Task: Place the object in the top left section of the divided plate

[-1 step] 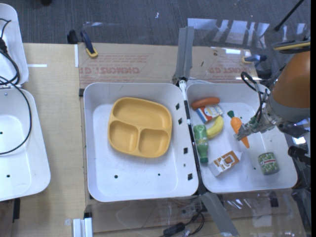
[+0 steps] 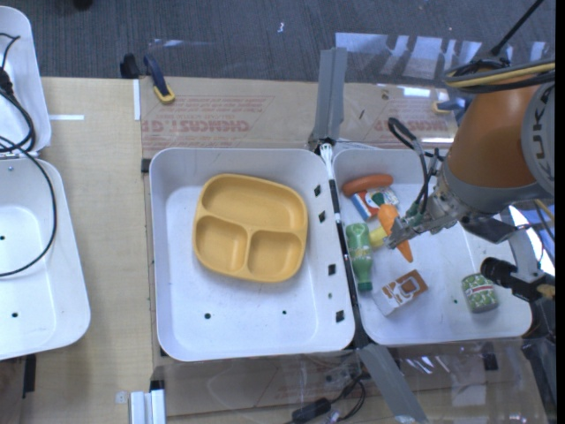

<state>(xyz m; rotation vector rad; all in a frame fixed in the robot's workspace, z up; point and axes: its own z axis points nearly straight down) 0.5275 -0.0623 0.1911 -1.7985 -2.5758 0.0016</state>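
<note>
On the left side of the counter (image 2: 97, 113) stands the left bin (image 2: 177, 325), and in it lies the yellow divided plate (image 2: 251, 228), with one long section at its far side and two smaller sections at its near side; all three sections have nothing in them. To the right, the right bin (image 2: 441, 321) touches the left bin along a middle wall. Beside this wall I see a green bottle-like object (image 2: 357, 241) and, further back, a red sausage (image 2: 367, 184). A small brown and white carton (image 2: 403, 290) lies in front. My tool (image 2: 404, 232) is low in the right bin, over an orange carrot (image 2: 395, 228) and a small yellow piece (image 2: 380, 234); I cannot tell if the tool is clenched or released, or if it grasps something. A green can (image 2: 481, 293) lies at the far right, well apart.
</note>
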